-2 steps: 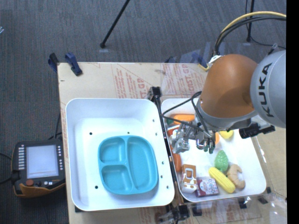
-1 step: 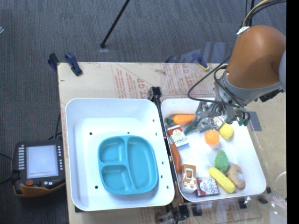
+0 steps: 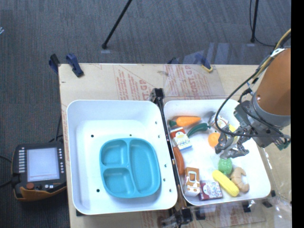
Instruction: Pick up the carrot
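**Inspector:** Camera view. Where is the carrot?

**Operator:** I see the carrot (image 3: 186, 121) lying at the far left of the right bin (image 3: 264, 175), tip pointing right, green end against the bin's left wall. A small carton (image 3: 181, 139) lies just near of it, a dark green vegetable (image 3: 198, 129) just to its right.

**Inspector:** End effector?

**Operator:** My gripper (image 3: 231, 149) hangs over the middle of that bin, beside an orange fruit (image 3: 214, 139), well right of the carrot. I cannot tell how it is set; nothing is seen in it.

**Inspector:** Best approach?

**Operator:** In my judgement, travel left and far, turn the wrist to span the carrot's width, and descend at mid-body, clear of carton and wall.

**Inspector:** Surface and room?

**Operator:** Cardboard-covered bench (image 3: 114, 80); left bin (image 3: 76, 127) holds a blue tray (image 3: 129, 167). Dark carpet, a pendant (image 3: 39, 169) at left, a stand (image 3: 124, 14) beyond.
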Robot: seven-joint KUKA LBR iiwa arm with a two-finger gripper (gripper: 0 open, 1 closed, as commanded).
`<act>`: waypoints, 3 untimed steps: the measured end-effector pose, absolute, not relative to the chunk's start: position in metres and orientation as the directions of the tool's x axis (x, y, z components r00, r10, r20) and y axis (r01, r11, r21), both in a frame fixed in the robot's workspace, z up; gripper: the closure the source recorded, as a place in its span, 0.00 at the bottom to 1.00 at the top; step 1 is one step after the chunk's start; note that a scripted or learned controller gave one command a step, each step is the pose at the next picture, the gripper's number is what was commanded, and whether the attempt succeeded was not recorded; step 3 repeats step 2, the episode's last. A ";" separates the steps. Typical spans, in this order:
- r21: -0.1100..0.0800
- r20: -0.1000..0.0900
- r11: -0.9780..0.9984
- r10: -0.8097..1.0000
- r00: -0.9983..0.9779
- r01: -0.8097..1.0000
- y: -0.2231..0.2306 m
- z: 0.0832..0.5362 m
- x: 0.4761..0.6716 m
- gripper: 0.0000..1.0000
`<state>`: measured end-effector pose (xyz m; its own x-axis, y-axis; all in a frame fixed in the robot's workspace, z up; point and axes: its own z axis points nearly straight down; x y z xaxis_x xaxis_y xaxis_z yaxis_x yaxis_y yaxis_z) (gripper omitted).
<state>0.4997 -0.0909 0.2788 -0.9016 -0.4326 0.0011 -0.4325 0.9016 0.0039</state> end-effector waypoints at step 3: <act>0.006 -0.003 0.501 -0.866 -0.501 -0.866 -0.028 0.185 0.527 1.00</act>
